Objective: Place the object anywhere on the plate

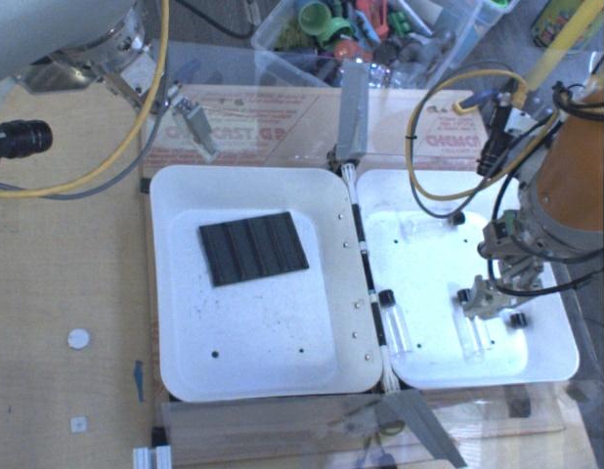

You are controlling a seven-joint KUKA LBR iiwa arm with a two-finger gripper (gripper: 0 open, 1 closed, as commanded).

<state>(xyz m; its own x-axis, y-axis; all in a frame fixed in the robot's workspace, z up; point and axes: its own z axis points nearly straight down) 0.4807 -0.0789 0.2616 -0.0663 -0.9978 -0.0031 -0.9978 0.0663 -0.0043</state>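
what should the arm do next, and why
Probably travel left toward the dark ribbed plate in the left bin. The gripper hangs low over the right bin, far from that plate.

Item 1: white bin, directly beneath the gripper. Item 2: second white bin, alongside the first, on the gripper's left in the camera view. Item 3: grey upright bar, at the far end of the seam between the bins, up and left of the gripper. Item 4: clear tub of mixed coloured toys, beyond the bar. Item 5: cardboard sheet with red print, behind the left bin. Item 6: yellow cable, far upper left. Item 7: black cylinder, at the far left edge. Item 8: small white disc, on the bench well left of the gripper, past the left bin.
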